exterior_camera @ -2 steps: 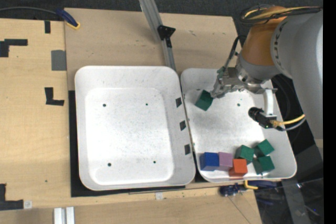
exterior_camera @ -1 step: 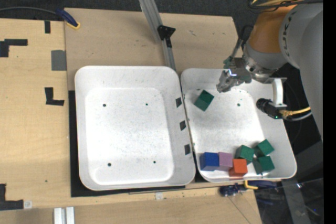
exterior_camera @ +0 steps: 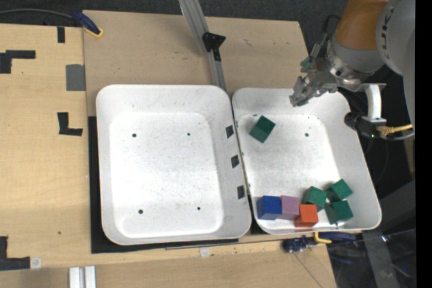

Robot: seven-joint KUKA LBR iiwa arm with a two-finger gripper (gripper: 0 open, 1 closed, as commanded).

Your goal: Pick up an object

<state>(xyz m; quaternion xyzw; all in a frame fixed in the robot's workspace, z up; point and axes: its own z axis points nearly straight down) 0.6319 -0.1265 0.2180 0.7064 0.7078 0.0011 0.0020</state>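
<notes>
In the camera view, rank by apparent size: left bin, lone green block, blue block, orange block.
1. left bin, by far the largest.
2. lone green block.
3. blue block, close to the lone green one, so this order is unsure.
4. orange block, partly hidden by neighbours.

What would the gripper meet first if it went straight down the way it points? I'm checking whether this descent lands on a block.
Probably bare floor of the right bin near its far edge. The gripper hangs right of the lone green block, though depth is uncertain.
</notes>
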